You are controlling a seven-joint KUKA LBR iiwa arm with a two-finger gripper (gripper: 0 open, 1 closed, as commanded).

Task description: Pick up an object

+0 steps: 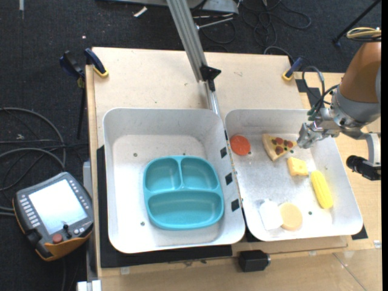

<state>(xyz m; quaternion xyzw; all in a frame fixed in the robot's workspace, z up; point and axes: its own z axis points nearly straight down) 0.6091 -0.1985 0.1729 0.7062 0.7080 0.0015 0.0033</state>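
Several toy foods lie in the right bin (339,162). A pizza slice (277,146) sits near the back, with a red tomato slice (240,145) to its left. A yellow cheese wedge (297,167) and a corn cob (321,188) lie further forward on the right. At the front sit a white piece (270,214) and a tan round cookie (291,216). My gripper (305,137) hangs over the bin's back right, just right of the pizza slice and above the cheese wedge. I see nothing between its fingers.
The left bin (121,162) holds a teal divided plate (181,192). A metal pole (191,38) slants down to the wall between the bins. Blue and yellow clamps (96,62) grip the bench's back corners. A control pendant (53,214) lies on the floor at left.
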